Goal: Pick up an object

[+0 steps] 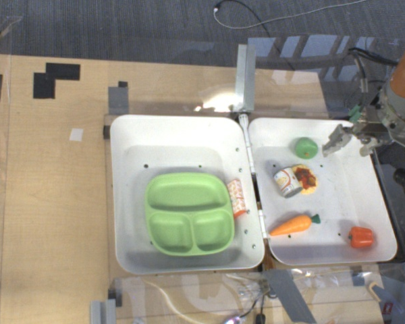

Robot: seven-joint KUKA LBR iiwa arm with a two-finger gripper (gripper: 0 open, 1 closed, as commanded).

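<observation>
The right bin [385, 208] holds a green ball-shaped fruit [306, 147], a small tin can [284, 181] lying next to a red-and-yellow flat toy food [308, 178], an orange carrot [291, 225] and a red pepper [362, 236]. My gripper [351, 143] hangs over the bin's upper right part, to the right of the green fruit and apart from it. Its two fingers [335, 140] are spread open with nothing between them.
The left bin [128, 181] holds a green divided plate [189, 213] and a small striped packet [236, 198] against its right wall. A metal post [246, 79] stands behind the seam between the bins. Cables lie on the dark floor at the back.
</observation>
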